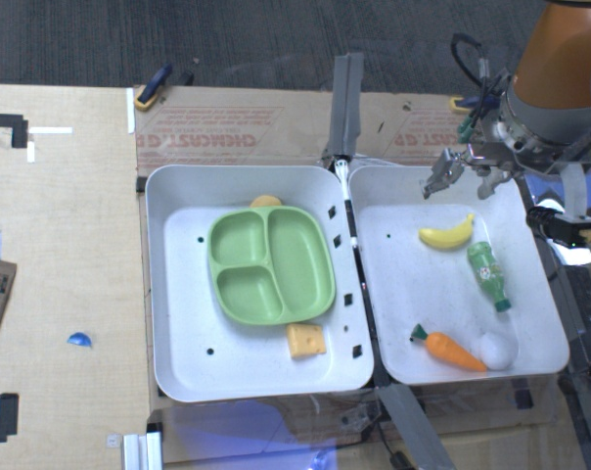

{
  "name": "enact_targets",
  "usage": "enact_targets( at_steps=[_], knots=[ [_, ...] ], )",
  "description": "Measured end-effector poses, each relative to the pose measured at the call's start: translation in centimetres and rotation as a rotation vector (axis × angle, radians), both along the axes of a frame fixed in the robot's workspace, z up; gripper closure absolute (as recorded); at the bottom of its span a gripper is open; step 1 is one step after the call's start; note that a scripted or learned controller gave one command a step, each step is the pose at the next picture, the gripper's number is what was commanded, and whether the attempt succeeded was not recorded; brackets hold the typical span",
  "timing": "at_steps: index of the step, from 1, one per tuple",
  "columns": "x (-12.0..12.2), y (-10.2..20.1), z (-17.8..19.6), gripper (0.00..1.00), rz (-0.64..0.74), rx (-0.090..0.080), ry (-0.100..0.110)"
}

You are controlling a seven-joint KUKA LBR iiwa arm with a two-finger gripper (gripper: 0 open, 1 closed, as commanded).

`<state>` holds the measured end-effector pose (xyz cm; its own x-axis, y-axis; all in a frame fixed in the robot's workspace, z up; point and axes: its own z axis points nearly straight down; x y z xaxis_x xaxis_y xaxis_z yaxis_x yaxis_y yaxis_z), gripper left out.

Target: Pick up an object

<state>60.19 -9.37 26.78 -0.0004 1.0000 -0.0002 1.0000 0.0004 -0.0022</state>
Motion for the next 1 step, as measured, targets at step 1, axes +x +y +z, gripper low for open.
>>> enact_targets(
  at_steps=[1],
  knots=[
    [0.00,-4.09,-11.52,0.00,0.147,0.000,0.000]
  ],
)
